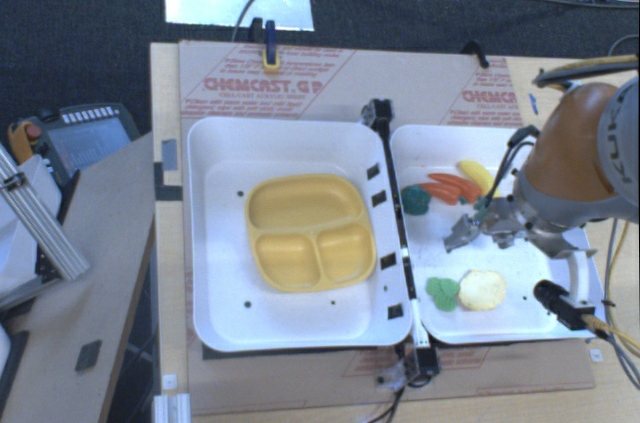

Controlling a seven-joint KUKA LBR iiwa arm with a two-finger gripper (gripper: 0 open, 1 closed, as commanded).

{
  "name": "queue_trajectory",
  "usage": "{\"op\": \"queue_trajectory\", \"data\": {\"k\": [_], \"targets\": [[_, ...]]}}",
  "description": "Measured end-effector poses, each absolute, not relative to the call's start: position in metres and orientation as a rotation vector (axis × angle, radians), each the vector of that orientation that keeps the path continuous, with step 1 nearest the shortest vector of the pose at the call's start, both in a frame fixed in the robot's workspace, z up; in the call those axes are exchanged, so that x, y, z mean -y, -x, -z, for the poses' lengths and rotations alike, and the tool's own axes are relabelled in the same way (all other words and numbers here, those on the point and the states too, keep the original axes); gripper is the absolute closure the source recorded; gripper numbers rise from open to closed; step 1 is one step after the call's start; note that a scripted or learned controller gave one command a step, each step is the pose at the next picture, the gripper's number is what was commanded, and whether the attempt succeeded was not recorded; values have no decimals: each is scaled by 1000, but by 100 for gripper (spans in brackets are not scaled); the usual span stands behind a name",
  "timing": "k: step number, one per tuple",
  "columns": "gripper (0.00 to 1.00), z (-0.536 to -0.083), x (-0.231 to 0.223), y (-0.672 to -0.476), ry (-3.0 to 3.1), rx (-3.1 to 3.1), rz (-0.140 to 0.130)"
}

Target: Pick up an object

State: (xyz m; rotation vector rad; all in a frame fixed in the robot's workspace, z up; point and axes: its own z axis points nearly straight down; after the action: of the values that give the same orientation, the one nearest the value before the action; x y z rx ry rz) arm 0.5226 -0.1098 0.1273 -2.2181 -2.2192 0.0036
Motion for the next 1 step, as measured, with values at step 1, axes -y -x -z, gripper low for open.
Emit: {"op": "queue_trajectory", "data": {"k": [1], "targets": [[0, -83, 110, -523, 2220, 2221, 0]]}}
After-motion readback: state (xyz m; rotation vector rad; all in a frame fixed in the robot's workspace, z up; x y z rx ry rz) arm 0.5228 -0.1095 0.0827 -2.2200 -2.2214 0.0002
